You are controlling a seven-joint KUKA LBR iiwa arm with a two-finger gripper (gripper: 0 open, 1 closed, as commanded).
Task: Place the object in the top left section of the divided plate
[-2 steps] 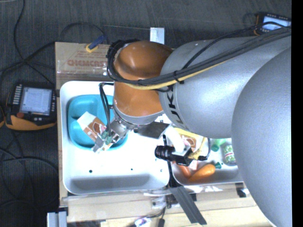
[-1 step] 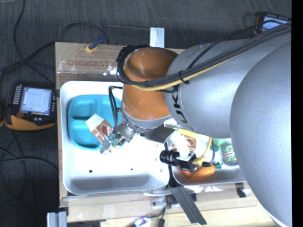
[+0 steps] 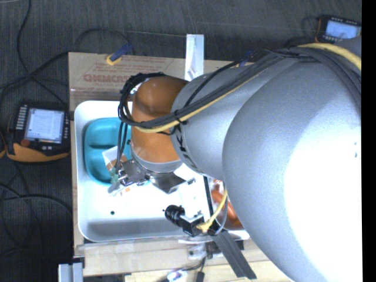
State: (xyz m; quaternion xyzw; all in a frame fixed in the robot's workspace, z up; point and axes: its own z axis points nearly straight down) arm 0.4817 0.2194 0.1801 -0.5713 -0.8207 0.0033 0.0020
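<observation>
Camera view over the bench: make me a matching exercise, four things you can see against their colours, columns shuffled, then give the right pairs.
Things:
1. divided plate
2. bin
3. wrist band on the arm
4. handheld screen unit left of the bench

Colours:
A. white
B. orange
C. black casing, pale lit display
D. turquoise blue

Pairs: 1-D, 2-A, 3-B, 4-C

Your grey arm (image 3: pixel 282 151) comes in from the right, big in frame, orange band (image 3: pixel 154 119) above the wrist. Your gripper (image 3: pixel 120 178) hangs low just beside the blue plate (image 3: pixel 100 143), at its lower right edge.
</observation>
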